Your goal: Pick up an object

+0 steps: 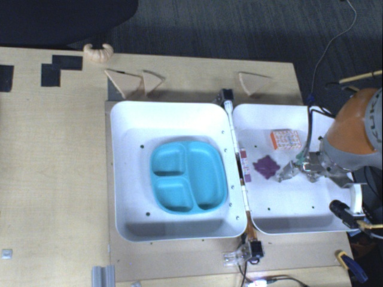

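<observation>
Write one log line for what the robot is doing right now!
task: pick up object | gripper in right bin, beside purple object | orange card untouched | blue tray in left bin

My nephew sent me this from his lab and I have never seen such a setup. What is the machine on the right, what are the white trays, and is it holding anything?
You are looking down at a slant from a single camera fixed above a wooden bench. The grey machine with the orange band is a robot arm reaching in from the right; its gripper is the small metal hand at its tip. Two shallow white bins sit side by side. The left bin holds a blue divided tray. The right bin holds a purple object and an orange-and-white packet. The gripper sits low beside the purple object. I cannot tell from here whether it grips anything.
</observation>
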